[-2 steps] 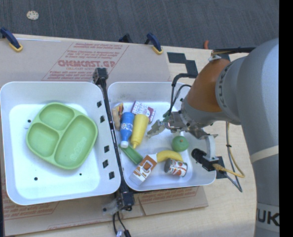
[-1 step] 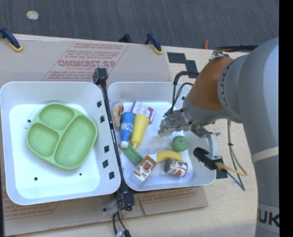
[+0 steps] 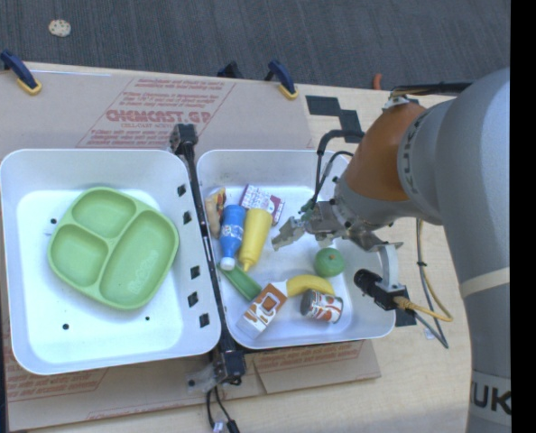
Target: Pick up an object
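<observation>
Two metal fingers of the tool [image 3: 293, 230] stand slightly apart over the middle of the right shallow white bin [image 3: 367, 332], with nothing between them. Just to their left lies a yellow plastic bottle [image 3: 254, 238], tilted, its cap toward the bin's near side, and beside that a blue and white bottle [image 3: 231, 234] with a white cap. A small round green fruit [image 3: 329, 262] sits just below the tool's body, a yellow banana [image 3: 309, 284] below that, touching a red and white can [image 3: 323, 308]. A white and orange carton [image 3: 264, 308] and a green stick-shaped item [image 3: 241, 282] lie near the bin's left wall; a small pink and white packet [image 3: 262, 198] lies farther back. The left white bin [image 3: 15, 242] holds a light green divided plate [image 3: 113, 247] with three compartments. Both bins rest on brown cardboard [image 3: 151, 106] on the worktop.
</observation>
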